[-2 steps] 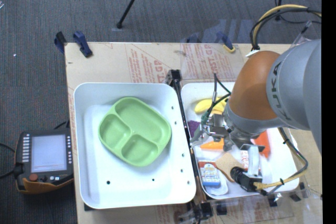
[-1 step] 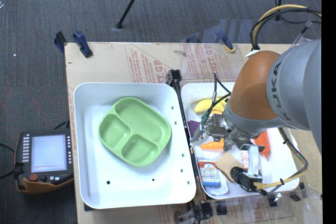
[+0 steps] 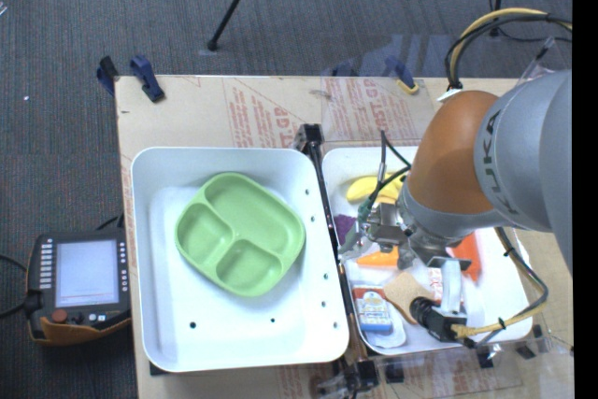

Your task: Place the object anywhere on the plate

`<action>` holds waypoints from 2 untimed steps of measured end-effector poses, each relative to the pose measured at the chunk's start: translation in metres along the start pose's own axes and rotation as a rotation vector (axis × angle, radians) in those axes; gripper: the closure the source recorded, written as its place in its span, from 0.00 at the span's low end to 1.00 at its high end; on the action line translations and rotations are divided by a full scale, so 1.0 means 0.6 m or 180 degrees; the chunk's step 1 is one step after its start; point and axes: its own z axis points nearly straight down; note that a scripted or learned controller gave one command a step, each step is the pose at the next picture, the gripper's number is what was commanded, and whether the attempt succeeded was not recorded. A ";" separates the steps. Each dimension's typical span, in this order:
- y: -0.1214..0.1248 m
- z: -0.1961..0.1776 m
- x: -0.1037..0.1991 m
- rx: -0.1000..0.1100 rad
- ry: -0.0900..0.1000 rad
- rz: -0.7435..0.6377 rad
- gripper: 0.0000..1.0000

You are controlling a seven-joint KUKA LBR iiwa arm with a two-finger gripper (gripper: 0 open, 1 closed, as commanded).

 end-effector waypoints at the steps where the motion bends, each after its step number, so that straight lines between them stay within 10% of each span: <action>1: 0.000 0.000 0.000 0.0000 0.0000 0.0000 0.00; 2: 0.000 0.000 0.000 0.0000 0.0000 0.0000 0.00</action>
